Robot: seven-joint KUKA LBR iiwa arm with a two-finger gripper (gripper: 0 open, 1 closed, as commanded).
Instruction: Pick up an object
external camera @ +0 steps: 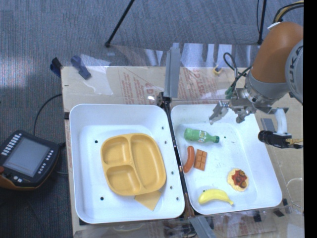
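Observation:
The right bin (262,182) holds a green bottle (200,136) lying on its side, a red sausage (188,158), an orange waffle-like block (200,159), a small pizza (238,179) and a yellow banana (215,197). My gripper (230,114) hangs over the far part of this bin, up and to the right of the bottle. Its fingers (216,114) are spread apart with nothing between them, so it is open.
The left bin (84,133) holds a yellow divided plate (132,163) with a tan flat piece (149,200) sticking out under its near edge. A black fitting (271,138) juts over the right bin's right side. A metal divider (172,76) stands behind the bins.

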